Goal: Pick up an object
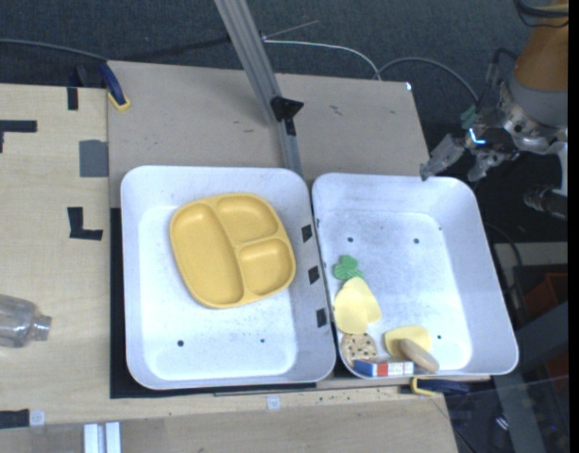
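Gripper hangs just outside the right bin's far right corner, over the bench edge, with nothing between its fingers; they look spread apart, dark prongs pointing down and toward the bin. The grey arm with its orange band comes in from the right, high above that corner.

Everything worth picking lies in the opposite part of that same bin — clustered along its left wall and near edge. From the gripper the cluster is diagonally across the bin floor, toward the near left corner. A small green piece sits by the left wall, roughly midway along it. Just nearer is a pale yellow piece, rounded and flat-looking. Touching its near side is a small tan speckled piece. Along the near wall lies a yellow block with a tan peg across it, the peg's long axis slanting toward the near right corner. A thin red, white and blue item rests against the near wall.

The bin floor between gripper and cluster is bare white, so I judge the path open. The crowding itself is the risk — fingers may land on two pieces at once.

The left bin holds a yellow divided plate. A clear bottle lies on the wooden surface at far left.
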Available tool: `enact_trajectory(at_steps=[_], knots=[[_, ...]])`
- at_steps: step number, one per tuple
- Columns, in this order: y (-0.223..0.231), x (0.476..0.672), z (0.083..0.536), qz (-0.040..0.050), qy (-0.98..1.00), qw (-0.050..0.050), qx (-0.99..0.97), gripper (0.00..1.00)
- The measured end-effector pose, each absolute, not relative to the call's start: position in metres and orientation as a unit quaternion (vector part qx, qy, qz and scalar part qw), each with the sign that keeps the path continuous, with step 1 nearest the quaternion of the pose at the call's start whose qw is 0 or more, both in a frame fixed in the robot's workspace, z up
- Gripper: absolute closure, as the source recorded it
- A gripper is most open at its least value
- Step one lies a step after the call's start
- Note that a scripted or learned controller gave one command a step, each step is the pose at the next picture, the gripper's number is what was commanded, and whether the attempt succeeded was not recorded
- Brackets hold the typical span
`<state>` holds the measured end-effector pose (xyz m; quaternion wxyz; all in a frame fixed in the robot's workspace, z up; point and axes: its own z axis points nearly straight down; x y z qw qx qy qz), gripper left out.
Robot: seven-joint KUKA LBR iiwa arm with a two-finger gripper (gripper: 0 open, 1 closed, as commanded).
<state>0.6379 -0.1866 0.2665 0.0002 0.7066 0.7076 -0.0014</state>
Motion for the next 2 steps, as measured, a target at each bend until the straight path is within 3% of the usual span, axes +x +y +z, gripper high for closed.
enact_trajectory(at_steps=[1, 2], knots=[[-0.184, 0.565, 0.146, -0.0037, 0.707, -0.005, 0.707, 0.0], [-0.091, 0.531, 0.089, -0.0003, 0.708, 0.0, 0.706, 0.0]])
